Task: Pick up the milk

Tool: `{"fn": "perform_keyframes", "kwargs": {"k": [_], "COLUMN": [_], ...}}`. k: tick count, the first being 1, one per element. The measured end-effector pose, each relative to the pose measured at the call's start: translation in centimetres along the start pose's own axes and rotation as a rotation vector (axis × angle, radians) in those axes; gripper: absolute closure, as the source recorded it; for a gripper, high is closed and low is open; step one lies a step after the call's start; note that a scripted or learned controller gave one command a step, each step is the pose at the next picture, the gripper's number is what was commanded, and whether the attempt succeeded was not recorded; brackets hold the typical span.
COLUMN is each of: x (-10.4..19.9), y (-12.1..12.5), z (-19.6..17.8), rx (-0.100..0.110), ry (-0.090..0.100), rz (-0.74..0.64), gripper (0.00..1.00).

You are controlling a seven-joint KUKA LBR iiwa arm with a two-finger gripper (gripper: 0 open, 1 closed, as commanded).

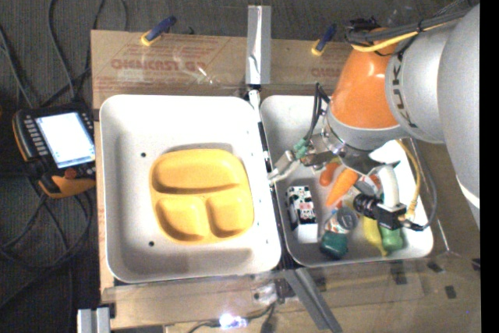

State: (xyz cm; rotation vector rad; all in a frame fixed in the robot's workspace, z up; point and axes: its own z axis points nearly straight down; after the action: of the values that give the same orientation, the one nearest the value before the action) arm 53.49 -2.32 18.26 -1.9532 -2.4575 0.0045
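Camera view, landmark: the right bin (425,249) served as the reference for every place below.

Camera view, milk: the milk (301,206), a small black-and-white carton, lay flat on the floor of the right bin, close to that bin's left wall and about midway along it.

Camera view, arm: the gripper (337,168) hung over the middle of the right bin, just to the right of the milk and apart from it, under the orange band of the arm.

Camera view, grasp: whether the gripper was wide or narrow could not be told, since the wrist covered it; nothing showed clamped in it.

Camera view, neighbours: a carrot (341,183) lay beside the milk toward the right bin's centre, a green bottle (335,239) sat nearer that bin's front wall, and a yellow-green item (387,234) rested in its front right corner.

Camera view, other bin: the left bin (117,168), touching the right bin's left wall, held a yellow divided tray (204,193).

Progress: judged early; the arm was over the correct bin, but the milk was not yet lifted.

Left to do: shift toward the right bin's left wall, descend, close on the carton, raise it.
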Motion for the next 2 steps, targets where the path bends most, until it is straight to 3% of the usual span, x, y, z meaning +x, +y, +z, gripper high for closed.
{"fn": "perform_keyframes", "kwargs": {"k": [1,2], "x": [-3.2,1.0], "y": [-6.1,-4.6], "z": [0.0,0.1], "rx": [0.001,0.002], "ry": [-0.001,0.001], "rz": [-0.05,0.162], "gripper": [0.0,0.0]}}
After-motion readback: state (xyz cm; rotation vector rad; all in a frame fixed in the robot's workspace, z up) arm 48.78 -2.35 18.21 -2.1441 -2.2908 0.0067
